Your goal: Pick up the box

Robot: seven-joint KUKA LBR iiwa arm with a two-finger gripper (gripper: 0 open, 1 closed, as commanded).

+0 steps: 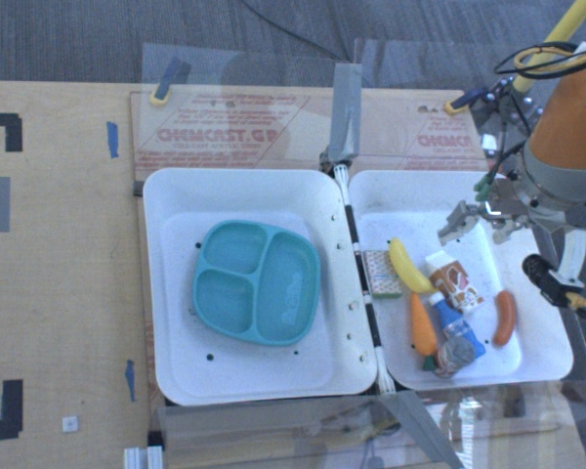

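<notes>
The box (453, 283) is a small brown and white carton lying tilted in the right bin (537, 360), between a banana (407, 265) and a sausage (505, 318). My gripper (484, 223) hangs over the bin's back part, just behind and slightly right of the box, not touching it. Its two grey fingers (458, 222) are spread apart with nothing between them, so it is open. The grey arm with its orange band (566, 130) reaches in from the right.
The right bin also holds a carrot (423, 325), a blue packet (461, 338) and a checkered pack (379, 272) by the left wall. A teal divided plate (258, 281) lies in the left bin (176, 213). Cables (542, 62) hang near the arm.
</notes>
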